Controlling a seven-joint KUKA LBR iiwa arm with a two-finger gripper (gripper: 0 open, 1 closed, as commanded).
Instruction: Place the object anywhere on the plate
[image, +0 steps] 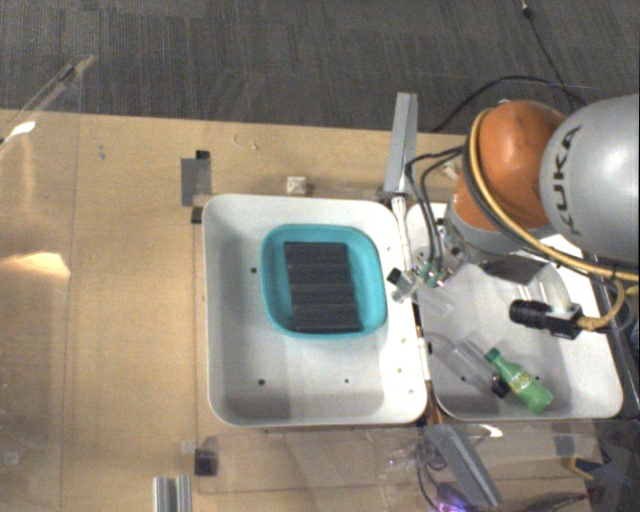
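A teal plate (322, 280) with rounded corners lies in the left bin (235, 380). A dark ridged rectangular object (320, 287) rests flat on the middle of the plate. A small green bottle (520, 384) lies on its side in the right bin (590, 400), near the front. The grey arm with its orange band (510, 150) hangs over the right bin. My gripper (462, 352) looks pale and hard to read; it sits low in the right bin, just left of the bottle and well apart from the plate.
The shared wall (420, 340) between the two bins runs just left of the gripper. A black cylindrical part (545, 314) and cables hang from the wrist. A grey metal post (402, 140) stands behind the bins. Small clamps sit on the wooden bench.
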